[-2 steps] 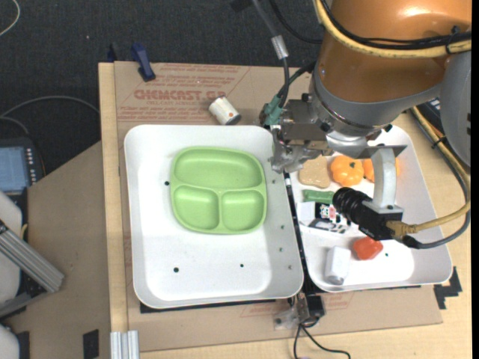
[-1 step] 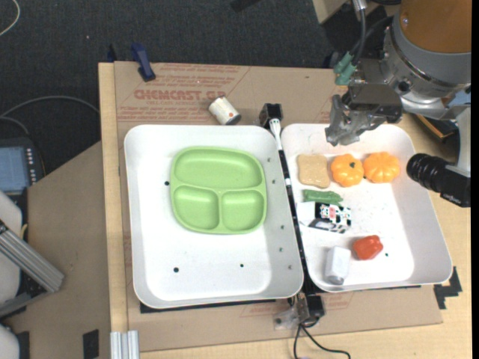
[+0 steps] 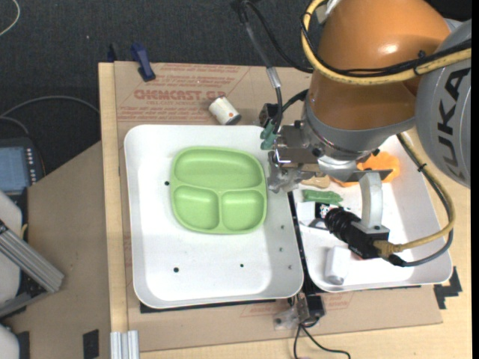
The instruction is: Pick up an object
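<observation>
Green divided plate (image 3: 219, 189) lies flat in the left bin (image 3: 150, 260). You see the claw (image 3: 284, 169) low over the seam between the bins, beside the plate's right edge; wide or narrow, cannot tell. Right bin (image 3: 426, 264) holds: orange piece (image 3: 379, 163), small green piece (image 3: 323, 196), white curved piece (image 3: 370, 200), pale cylinder (image 3: 333, 264).

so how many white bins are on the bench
2. The left bin holds a green tray. The right bin sits right beside it, partly covered by the arm. No further bin seems hidden.
</observation>
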`<state>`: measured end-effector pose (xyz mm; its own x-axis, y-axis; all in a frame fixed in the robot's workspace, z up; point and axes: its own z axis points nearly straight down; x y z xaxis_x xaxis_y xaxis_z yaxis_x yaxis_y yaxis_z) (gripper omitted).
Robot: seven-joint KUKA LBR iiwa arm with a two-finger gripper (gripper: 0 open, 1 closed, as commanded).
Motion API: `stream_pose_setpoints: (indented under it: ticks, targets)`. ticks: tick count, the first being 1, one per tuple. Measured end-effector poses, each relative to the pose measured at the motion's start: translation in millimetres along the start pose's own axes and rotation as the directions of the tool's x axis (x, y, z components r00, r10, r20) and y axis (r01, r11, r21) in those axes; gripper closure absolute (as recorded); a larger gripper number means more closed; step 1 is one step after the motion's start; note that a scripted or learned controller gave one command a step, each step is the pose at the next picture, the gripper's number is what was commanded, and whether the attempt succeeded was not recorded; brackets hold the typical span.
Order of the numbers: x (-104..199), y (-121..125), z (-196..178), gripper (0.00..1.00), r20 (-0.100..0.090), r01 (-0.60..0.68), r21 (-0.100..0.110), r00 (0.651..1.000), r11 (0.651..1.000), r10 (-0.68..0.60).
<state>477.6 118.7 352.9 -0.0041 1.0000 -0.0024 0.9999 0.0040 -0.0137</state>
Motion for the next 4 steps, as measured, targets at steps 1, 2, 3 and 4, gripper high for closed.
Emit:
stream_pose_setpoints:
  ticks: [1, 2, 3, 4]
  targets:
    - [-78, 1, -113, 1.00, -0.003, -0.012, -0.029, 1.000, 0.999, 0.012]
    - [-28, 0, 19, 1.00, -0.001, 0.000, 0.001, 1.000, 1.000, 0.000]
    - [5, 1, -124, 1.00, -0.008, 0.000, -0.030, 1.000, 1.000, -0.001]
    - [-59, 0, -97, 1.00, -0.001, -0.011, -0.010, 1.000, 1.000, 0.011]
